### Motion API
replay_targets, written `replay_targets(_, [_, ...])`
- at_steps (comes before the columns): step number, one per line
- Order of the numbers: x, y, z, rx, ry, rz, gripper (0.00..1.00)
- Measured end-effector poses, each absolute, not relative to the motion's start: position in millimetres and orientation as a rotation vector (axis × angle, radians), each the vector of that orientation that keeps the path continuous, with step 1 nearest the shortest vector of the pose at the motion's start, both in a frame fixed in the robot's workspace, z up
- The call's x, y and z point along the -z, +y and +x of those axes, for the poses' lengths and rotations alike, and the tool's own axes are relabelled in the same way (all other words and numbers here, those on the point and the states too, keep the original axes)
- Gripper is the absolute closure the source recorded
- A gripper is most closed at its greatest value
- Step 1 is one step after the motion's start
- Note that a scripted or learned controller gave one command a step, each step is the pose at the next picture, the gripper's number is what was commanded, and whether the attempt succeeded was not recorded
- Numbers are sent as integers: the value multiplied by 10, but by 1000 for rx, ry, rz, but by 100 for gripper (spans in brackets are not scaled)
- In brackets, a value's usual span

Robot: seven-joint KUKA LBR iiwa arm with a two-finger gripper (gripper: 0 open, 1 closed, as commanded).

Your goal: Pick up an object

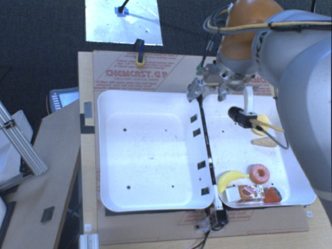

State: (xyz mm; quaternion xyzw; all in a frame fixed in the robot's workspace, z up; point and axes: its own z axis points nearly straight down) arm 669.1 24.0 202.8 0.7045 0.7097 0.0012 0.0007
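Banana, pink doughnut, red-and-white packet and small red item bunched along near edge of right bin. Banana closest to near left corner, doughnut just beside its tip, packet and red item touching, hard against near wall. Print on packet too small to read; red item too small to identify. Tan crumbly strip flat on bin floor toward right edge, apart from near cluster. Yellow piece just beyond strip, partly hidden behind robot hardware, shape not made out. Far right corner and much of right edge of that bin covered by grey arm, orange band above wrist. Left bin alongside, dark divider strip between the two, four small dark tabs along it. Brown board under both bins, red lettering along its far edge partly cut off by bin rims. Yellow-and-blue clamp at far edge of board; shiny metal sheet beyond. Gripper at far edge of bins, over divider where the two meet, well apart from every object. Fingers spread, one over far right corner of left bin, other over far left corner of right bin; released, nothing between them, no contact with any object.
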Motion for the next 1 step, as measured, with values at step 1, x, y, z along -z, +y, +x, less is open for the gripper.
replay_targets(1, [-2024,235,6690,-3,2228,2212,0])
